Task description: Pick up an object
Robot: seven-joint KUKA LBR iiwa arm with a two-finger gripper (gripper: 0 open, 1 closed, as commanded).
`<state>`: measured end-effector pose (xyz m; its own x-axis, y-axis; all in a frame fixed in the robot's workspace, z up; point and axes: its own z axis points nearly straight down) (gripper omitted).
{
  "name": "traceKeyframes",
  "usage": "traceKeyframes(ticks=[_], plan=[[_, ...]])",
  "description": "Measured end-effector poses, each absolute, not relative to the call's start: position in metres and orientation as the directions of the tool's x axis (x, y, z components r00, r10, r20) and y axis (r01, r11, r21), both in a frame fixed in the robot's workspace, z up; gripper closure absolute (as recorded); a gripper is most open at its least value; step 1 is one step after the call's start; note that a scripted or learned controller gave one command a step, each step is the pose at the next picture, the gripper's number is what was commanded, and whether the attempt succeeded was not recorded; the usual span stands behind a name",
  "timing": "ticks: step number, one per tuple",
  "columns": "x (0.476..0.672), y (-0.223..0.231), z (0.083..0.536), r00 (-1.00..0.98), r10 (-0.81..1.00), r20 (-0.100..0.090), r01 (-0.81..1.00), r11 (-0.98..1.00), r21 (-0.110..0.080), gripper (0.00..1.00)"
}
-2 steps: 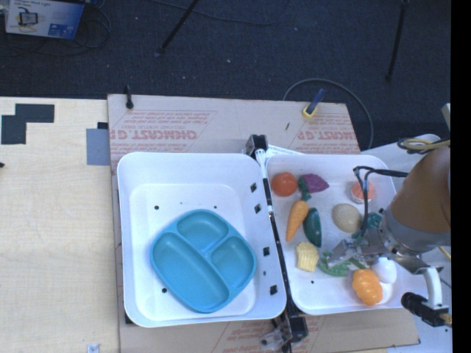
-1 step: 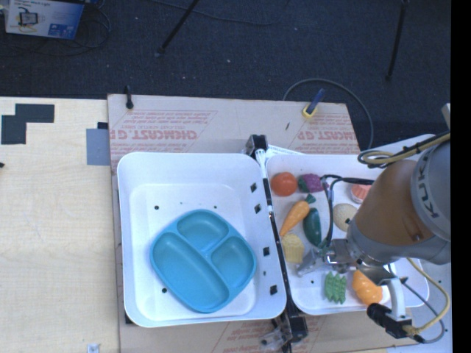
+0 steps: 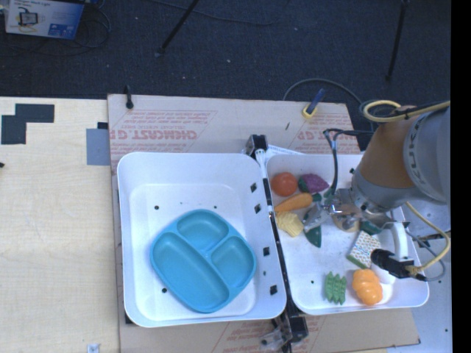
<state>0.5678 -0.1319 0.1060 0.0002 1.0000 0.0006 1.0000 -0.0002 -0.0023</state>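
The two-finger gripper (image 3: 318, 223) is seen low in the right white bin (image 3: 412, 297), among a plastic carrot (image 3: 293, 203), yellow corn piece (image 3: 290, 224) and red tomato (image 3: 284, 184); whether it is open cannot be told; a blue divided plate (image 3: 203, 259) is seen in the left bin (image 3: 140, 234).

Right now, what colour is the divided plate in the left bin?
Light blue; the divided plate shows best in the camera view.

A dark blue carpet (image 3: 243, 35) covers the floor beyond the surface, crossed by thin black stand legs (image 3: 180, 20) and cables. A blue and white box (image 3: 45, 9) (its print too small to read) sits at top left. Pale wooden boards (image 3: 51, 226) and a cardboard sheet (image 3: 221, 127) lie below, evenly lit.
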Motion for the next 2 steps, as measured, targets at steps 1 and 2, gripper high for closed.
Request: traceKeyframes(ticks=[1,2], plan=[[0.642,-0.114,0.087,-0.002,1.000,0.001,1.000,0.002,-0.003,0.00],[0.617,-0.087,0.087,-0.003,1.000,0.001,1.000,0.003,-0.004,0.00]])
